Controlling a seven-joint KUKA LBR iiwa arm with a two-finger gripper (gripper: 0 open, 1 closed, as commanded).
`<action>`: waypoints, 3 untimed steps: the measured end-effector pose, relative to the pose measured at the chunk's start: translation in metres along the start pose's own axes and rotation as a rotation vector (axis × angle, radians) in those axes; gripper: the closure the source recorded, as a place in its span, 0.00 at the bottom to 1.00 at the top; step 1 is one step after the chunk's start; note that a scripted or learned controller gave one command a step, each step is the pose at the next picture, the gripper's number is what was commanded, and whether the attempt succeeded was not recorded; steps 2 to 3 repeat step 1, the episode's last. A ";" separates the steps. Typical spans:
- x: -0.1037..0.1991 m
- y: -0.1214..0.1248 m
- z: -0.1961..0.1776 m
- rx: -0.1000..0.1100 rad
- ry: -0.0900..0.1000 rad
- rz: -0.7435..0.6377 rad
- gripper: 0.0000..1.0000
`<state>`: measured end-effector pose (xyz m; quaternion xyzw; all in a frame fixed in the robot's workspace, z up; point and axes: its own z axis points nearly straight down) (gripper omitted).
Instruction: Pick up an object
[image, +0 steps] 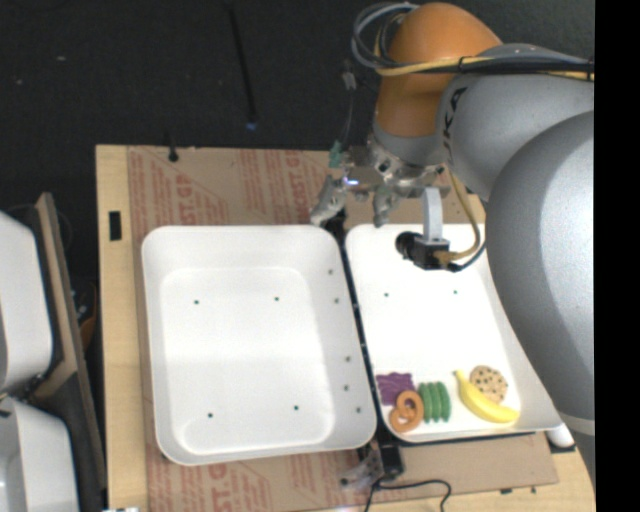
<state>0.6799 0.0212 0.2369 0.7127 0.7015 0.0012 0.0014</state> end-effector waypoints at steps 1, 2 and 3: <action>0.065 -0.026 0.038 0.006 0.001 -0.020 0.00; 0.065 -0.026 0.038 0.006 0.001 -0.020 0.00; 0.065 -0.026 0.038 0.006 0.001 -0.020 0.00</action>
